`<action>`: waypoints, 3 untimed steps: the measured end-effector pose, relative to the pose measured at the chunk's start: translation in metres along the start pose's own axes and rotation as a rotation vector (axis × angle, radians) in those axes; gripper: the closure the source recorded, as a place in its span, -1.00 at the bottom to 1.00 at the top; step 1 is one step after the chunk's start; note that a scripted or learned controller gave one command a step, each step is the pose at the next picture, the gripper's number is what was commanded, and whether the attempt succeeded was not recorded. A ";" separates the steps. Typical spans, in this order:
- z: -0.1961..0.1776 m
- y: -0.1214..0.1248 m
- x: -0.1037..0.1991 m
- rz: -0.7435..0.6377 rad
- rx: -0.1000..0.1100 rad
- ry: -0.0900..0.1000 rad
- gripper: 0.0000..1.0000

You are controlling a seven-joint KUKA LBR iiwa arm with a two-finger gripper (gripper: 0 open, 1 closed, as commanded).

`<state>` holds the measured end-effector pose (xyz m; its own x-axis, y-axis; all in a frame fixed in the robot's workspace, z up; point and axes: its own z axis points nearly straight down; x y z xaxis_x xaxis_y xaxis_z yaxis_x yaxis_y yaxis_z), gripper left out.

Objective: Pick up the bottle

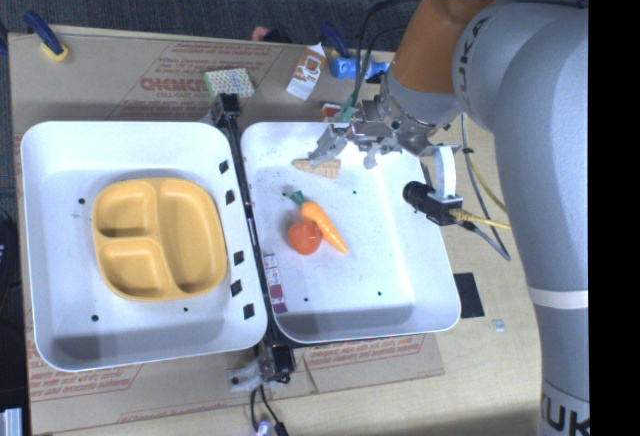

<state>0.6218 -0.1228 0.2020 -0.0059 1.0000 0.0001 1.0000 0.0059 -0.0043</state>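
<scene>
- A grey robot arm (pixel 520 124) with an orange band above the wrist reaches in from the right, over the right-hand one of two shallow white plastic bins (pixel 420 304).
- Its two-finger gripper (pixel 345 146) hangs low at the far end of that bin, right over a small pale tan object (pixel 318 166) on the bin floor.
- The jaws appear spread, with nothing visibly between them.
- Near the bin's middle lie an orange toy carrot (pixel 322 221) with a green top and a round red-orange toy (pixel 305 238), touching each other.
- The left bin (pixel 50 324) holds a yellow divided plastic tray (pixel 160 236).
- No object is clearly a bottle; the tan object is too small and blurred to identify, though it may be the target.
- Judged step: approach, before any grasp.
- The next move calls for a short descent straddling the object, then closing and lifting.
</scene>
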 end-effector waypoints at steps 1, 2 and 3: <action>-0.010 0.000 0.001 -0.004 0.002 0.001 1.00; 0.004 -0.111 0.044 -0.139 0.001 0.001 1.00; 0.011 -0.144 0.073 -0.602 0.000 0.001 1.00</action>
<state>0.4778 -0.0505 0.1913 -0.5709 0.8210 0.0032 0.8210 0.5709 -0.0037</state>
